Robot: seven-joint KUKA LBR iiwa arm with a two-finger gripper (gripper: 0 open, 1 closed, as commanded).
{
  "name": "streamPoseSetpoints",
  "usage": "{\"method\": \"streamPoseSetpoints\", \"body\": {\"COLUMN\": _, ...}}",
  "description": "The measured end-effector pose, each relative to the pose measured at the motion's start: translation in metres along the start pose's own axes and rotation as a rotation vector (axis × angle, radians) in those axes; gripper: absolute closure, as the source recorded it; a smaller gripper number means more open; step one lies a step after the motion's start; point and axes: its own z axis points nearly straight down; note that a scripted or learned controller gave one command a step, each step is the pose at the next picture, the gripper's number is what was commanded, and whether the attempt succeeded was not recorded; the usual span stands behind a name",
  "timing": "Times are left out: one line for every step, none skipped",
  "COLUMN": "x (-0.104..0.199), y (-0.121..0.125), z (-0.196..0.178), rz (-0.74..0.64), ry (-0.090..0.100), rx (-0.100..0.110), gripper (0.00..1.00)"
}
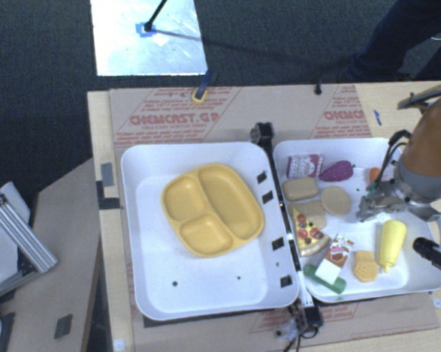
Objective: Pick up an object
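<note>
Right white bin (420,279): toy food cluster; yellow plastic mustard bottle (392,244) lying near its right side. Gripper (375,204) just above bottle, apart; you cannot tell its opening. Step, as judged: approach, nothing held. Next: you lower, centre over bottle, close.

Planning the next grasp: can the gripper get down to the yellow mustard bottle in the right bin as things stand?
Probably yes. The gripper sits low in the right bin, just left of and above the yellow mustard bottle. The bottle lies uncovered, with a waffle-like piece close at its lower left.
</note>
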Motion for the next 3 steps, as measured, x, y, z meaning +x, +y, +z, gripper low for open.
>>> {"method": "streamPoseSetpoints", "body": {"x": -0.005, "y": -0.004, "z": -0.045, "rz": 0.003, "ry": -0.001, "rx": 0.000, "gripper": 1.00}}
{"method": "streamPoseSetpoints", "body": {"x": -0.014, "y": -0.003, "z": -0.092, "rz": 0.002, "ry": -0.002, "rx": -0.002, "gripper": 1.00}}
{"method": "streamPoseSetpoints", "body": {"x": -0.014, "y": -0.001, "z": -0.131, "rz": -0.001, "ry": -0.001, "rx": 0.000, "gripper": 1.00}}
